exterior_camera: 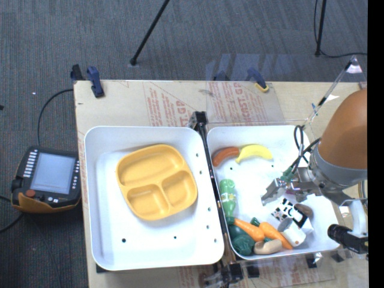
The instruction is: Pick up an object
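Note:
The right bin (258,134) holds several toy foods: a yellow banana (254,153) and a brown sausage (224,155) near its far side, a green bottle (227,197) by its left wall, and an orange carrot (249,228), a dark green piece (241,243) and a tan bread-like piece (268,247) at its front. My gripper (283,198) hangs over the right middle of this bin, above the white floor, with a grey finger (270,191) jutting left. A black-and-white tag (284,210) sits just under it.
The left bin (96,161) bears a yellow divided plate (157,179). A pendant with a screen (47,180) lies on the floor to the left. Blue clamps (94,80) grip the bench's far edge. Tripod legs (153,24) stand behind the bench.

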Tool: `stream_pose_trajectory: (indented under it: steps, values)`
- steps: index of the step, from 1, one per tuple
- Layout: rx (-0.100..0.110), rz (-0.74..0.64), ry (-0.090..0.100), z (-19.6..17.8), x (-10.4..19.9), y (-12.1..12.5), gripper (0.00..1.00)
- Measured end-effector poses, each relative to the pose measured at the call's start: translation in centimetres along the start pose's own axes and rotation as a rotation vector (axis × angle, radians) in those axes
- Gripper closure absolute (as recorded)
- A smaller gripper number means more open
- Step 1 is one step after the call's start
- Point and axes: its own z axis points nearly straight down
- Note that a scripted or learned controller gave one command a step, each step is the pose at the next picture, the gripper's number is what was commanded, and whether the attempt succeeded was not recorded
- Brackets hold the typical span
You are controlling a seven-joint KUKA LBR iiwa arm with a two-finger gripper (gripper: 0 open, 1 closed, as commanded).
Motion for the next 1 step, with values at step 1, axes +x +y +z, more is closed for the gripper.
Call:
stream_pose_trajectory:
  steps: [1]
  values:
    - [-0.036,0.022,-0.01,11.09,-3.15,0.9,0.0]
